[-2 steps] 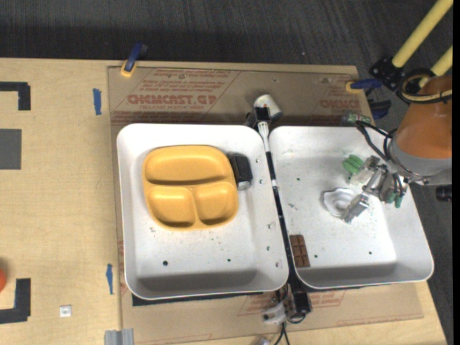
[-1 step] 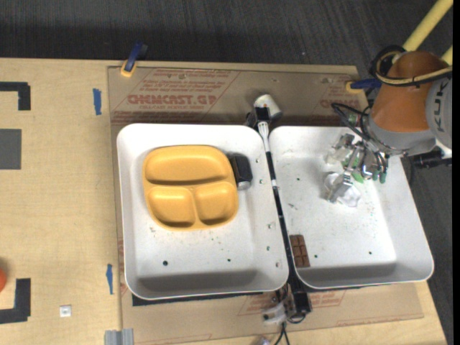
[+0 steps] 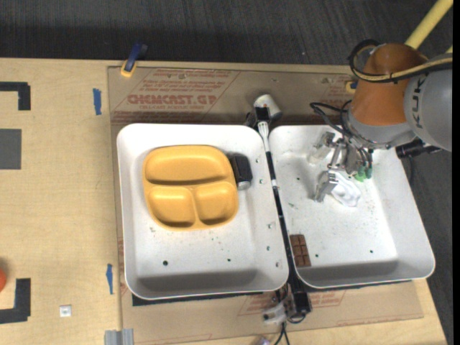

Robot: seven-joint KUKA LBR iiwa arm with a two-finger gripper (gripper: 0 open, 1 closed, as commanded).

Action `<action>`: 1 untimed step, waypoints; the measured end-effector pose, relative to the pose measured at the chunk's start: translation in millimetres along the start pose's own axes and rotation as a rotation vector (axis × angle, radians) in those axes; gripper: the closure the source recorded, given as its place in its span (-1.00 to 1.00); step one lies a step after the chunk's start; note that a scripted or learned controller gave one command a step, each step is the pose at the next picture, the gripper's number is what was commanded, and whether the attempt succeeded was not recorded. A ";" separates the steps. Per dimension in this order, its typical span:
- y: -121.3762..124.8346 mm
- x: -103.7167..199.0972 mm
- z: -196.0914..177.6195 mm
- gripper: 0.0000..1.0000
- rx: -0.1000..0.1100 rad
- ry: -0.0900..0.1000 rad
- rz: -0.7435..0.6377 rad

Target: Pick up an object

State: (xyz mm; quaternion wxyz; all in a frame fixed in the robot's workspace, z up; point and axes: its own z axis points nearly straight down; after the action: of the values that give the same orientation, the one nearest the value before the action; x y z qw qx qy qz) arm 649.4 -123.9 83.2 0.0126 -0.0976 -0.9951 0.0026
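White crumpled wrapper (image 3: 347,190), soft and glossy, lying in the right bin (image 3: 402,257), up toward its far side. Gripper (image 3: 332,175) of bare metal directly over the wrapper's left edge; fingers spread or pinched, cannot tell. Left of the right bin, a second white bin (image 3: 144,264) bearing a smooth yellow three-part tray (image 3: 190,185), rounded at the corners. Small brown ridged block (image 3: 299,249) at the right bin's near-left corner.

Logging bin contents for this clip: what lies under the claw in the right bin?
Under the claw lies a pale, crumpled-looking object on the right bin floor. The claw and wrist cover its upper part, so its full shape and any contact cannot be judged.
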 end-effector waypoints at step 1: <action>-59.5 86.6 -26.0 -1.00 -0.008 -0.027 -0.015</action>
State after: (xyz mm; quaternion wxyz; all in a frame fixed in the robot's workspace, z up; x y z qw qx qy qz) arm 553.5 -165.4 111.8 -0.0011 -0.0903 -0.9959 0.0000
